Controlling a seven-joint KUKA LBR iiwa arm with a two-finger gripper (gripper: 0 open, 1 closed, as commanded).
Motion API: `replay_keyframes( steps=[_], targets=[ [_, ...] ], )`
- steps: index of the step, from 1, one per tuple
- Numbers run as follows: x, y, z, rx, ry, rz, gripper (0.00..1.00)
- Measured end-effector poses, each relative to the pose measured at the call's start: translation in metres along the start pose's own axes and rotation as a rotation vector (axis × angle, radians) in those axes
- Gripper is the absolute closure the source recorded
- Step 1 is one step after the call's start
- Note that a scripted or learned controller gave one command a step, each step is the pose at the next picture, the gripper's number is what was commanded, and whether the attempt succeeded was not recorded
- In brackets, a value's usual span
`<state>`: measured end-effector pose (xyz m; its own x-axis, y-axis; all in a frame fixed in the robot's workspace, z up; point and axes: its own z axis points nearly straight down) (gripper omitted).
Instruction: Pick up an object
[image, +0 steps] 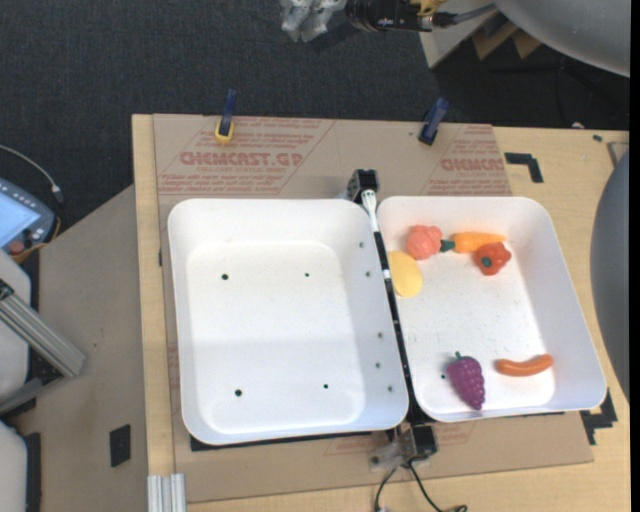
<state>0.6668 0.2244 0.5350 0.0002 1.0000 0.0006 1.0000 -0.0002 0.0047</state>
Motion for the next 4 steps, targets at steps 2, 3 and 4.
replay_keyframes(
  steps=[2,3,4],
  targets=[
    [0.0002,-0.0004,-0.0003,0.001,-0.001,-0.001,1.00],
    [0.0001,-0.0004,-0.0003,0.001,-0.001,-0.001,1.00],
    [0.0001,-0.0004,-0.0003,0.001,-0.001,-0.001,1.00]
  ],
)
